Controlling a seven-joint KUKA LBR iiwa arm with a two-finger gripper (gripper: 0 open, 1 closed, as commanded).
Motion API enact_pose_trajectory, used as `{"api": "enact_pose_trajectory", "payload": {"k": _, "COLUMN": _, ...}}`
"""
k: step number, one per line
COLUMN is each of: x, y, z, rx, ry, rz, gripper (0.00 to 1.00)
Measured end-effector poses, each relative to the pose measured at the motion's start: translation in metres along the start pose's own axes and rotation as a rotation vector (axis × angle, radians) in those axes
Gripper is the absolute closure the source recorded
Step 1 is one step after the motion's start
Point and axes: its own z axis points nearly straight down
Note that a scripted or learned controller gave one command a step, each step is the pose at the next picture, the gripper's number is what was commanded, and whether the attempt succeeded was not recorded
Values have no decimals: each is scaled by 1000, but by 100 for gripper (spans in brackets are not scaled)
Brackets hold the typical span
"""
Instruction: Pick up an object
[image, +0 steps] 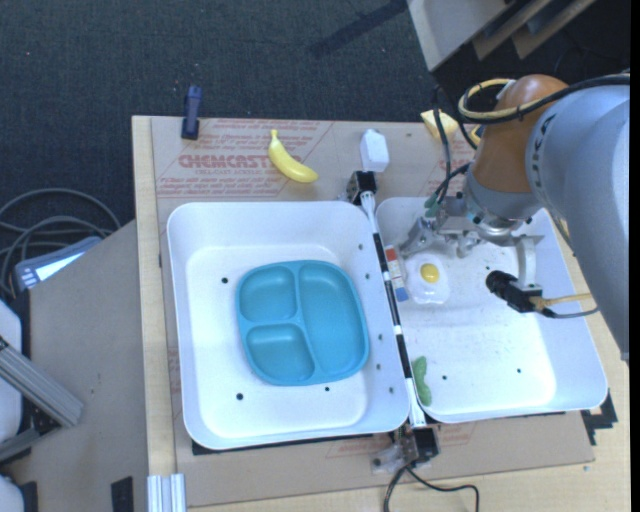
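Note:
A toy fried egg (429, 281), white with a yellow yolk, lies in the upper left part of the right bin (500, 390). My gripper (445, 240) hangs just above and behind the egg, at the bin's back edge, and nothing shows in its grasp. A green pod-shaped toy (421, 380) lies along the right bin's left wall near the front. A blue divided plate (300, 322) sits in the middle of the left bin (200, 250).
A yellow banana (290, 160) lies on the bench behind the left bin. A white item (374, 150) and a small blue object (191, 110) also sit on the bench at the back. Small red and blue pieces (394, 272) rest on the ridge between the bins.

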Motion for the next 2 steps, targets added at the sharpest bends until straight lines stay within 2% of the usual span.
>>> {"api": "enact_pose_trajectory", "payload": {"k": 1, "x": -17, "y": -11, "z": 11, "rx": 7, "ry": 1, "rz": 2, "gripper": 0}}
{"api": "enact_pose_trajectory", "payload": {"k": 2, "x": -16, "y": -11, "z": 0, "rx": 4, "ry": 1, "rz": 2, "gripper": 100}}
